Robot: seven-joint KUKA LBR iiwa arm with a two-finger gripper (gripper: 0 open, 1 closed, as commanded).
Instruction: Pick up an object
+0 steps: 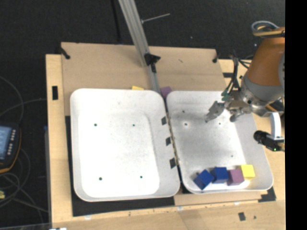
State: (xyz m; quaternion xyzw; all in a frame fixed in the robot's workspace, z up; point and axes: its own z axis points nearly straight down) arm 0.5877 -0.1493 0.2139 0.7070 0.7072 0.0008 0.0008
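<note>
Camera view. My arm (266,66) enters from the right edge, cut off there; orange band and grey wrist block part of the right bin's (201,147) far right corner. My claw (223,111) hangs over the far right part of that bin, fingers spread apart, nothing between them. One finger (213,111) reads clearly; the other is partly lost against the wrist clutter.

Four blocks sit in a row along the right bin's near edge: dark blue block (203,178), blue block (220,174), purple block (235,176), yellow block (247,171), each touching the next, well apart from my claw.

Left bin (115,143) shows bare white floor with small dark dots.

Behind the bins, on the counter (105,66), a yellow scrap (137,87) and a purple piece (166,91) peek over the rims, mostly hidden. A metal pole (136,30) slants to the top edge.

No readable writing anywhere.
</note>
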